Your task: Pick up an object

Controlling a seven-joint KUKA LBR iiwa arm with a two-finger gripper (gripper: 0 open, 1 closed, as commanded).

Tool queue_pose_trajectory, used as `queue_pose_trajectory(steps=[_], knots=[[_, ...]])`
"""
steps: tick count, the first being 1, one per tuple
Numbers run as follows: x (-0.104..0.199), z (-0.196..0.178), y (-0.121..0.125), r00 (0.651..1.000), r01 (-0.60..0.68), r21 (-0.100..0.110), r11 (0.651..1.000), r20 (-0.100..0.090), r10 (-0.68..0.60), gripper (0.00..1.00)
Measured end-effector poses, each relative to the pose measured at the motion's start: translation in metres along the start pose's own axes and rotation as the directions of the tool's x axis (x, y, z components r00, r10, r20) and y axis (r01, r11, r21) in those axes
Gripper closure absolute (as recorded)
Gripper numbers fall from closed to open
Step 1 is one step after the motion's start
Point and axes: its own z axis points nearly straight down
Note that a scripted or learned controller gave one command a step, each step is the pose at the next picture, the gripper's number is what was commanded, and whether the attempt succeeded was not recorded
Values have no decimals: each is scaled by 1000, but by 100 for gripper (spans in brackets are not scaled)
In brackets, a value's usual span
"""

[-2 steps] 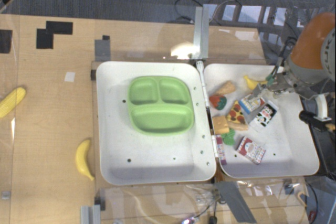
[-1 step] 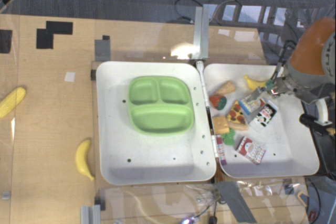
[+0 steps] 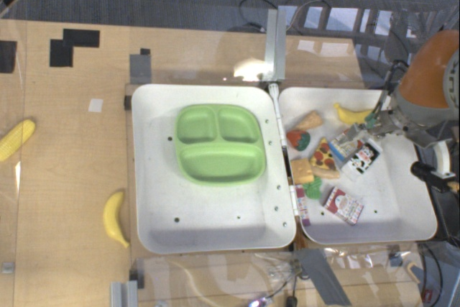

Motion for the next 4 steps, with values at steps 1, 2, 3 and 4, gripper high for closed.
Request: queue_pose_trajectory(steps=[1,2,3,4], knots=[[4,0,-8,1000,-6,0,1000,2,6,0],[-5,-89,30,1000,26,32,999,-11,-25,0],[9,-4,10,998,65,18,998,-6,-65,0],[9,-4,10,998,65,18,998,-6,-65,0]])
